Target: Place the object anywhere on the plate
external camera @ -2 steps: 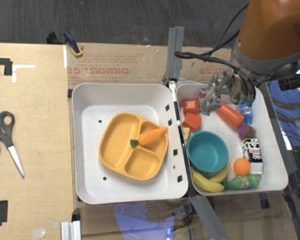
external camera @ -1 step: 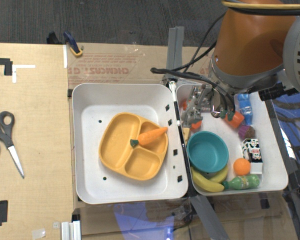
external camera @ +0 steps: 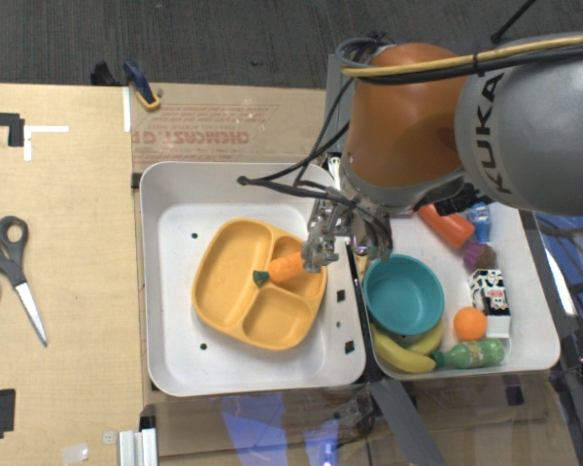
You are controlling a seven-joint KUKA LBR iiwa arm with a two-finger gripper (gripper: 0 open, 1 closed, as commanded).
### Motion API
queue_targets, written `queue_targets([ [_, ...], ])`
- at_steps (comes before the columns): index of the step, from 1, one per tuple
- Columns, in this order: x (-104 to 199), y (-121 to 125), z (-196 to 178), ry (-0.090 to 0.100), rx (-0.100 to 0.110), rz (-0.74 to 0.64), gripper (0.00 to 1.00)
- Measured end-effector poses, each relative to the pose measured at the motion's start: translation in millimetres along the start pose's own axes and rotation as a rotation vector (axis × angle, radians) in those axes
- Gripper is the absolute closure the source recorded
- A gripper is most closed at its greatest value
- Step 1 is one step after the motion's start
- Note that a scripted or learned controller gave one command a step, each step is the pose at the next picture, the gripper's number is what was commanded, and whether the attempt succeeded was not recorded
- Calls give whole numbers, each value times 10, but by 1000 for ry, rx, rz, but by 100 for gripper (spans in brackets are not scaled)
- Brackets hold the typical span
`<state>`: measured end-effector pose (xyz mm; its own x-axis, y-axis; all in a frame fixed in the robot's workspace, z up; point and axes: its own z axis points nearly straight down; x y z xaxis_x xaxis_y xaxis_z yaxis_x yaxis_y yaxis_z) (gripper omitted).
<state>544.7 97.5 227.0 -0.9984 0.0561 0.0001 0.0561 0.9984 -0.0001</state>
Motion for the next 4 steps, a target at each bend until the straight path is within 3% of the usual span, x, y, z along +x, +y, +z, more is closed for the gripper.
queue_targets([
  [1,-2,-2,-3,-1,0,0,0],
  [2,-14,-5,-92,-3,-1,3,100],
  [3,-14,-7,-91,-3,-1,4,0],
  [4,-26,-10,-180,-4,-2,7,100],
])
